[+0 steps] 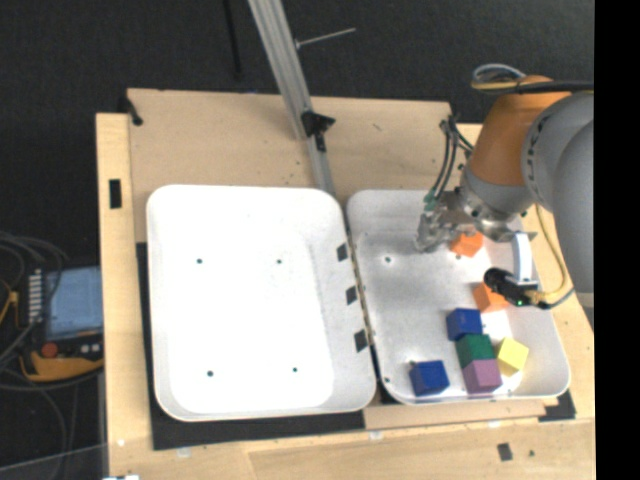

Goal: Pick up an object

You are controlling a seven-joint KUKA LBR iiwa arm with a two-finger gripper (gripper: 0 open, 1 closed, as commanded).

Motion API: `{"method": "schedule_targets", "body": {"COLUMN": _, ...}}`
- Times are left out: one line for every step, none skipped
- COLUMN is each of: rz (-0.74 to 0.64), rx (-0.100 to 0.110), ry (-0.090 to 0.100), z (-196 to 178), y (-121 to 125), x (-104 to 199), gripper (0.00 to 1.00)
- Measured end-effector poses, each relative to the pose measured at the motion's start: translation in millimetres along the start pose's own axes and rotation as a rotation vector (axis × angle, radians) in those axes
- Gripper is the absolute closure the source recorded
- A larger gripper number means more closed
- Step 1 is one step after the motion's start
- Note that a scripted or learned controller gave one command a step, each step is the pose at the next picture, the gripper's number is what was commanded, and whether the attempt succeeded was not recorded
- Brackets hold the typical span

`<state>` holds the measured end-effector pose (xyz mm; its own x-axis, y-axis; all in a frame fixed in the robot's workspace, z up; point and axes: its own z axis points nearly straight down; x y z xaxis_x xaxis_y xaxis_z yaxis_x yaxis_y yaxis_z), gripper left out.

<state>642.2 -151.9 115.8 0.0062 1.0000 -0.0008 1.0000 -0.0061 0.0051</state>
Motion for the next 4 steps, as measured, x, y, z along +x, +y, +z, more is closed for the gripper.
{"method": "schedule_targets", "body": {"rz": -0.009, "rx": -0.003, "ry": 0.0, "z": -61.5, "y": 10.0, "x": 0.9, "gripper": 1.0}}
{"method": "schedule_targets", "body": {"rz": -0.011, "rx": -0.004, "ry": -0.001, "z": -126.4, "y": 13.8, "x": 4.0, "gripper": 1.0}}
{"method": "schedule_targets", "body": {"rz": -0.014, "rx": 0.002, "ry": -0.001, "z": -129.1, "y": 14.4, "x": 3.0, "gripper": 1.0}}
{"method": "schedule_targets", "body": {"rz": -0.012, "rx": 0.005, "ry": 0.0, "z": -119.0, "y": 8.7, "x": 57.6, "gripper": 1.0}}
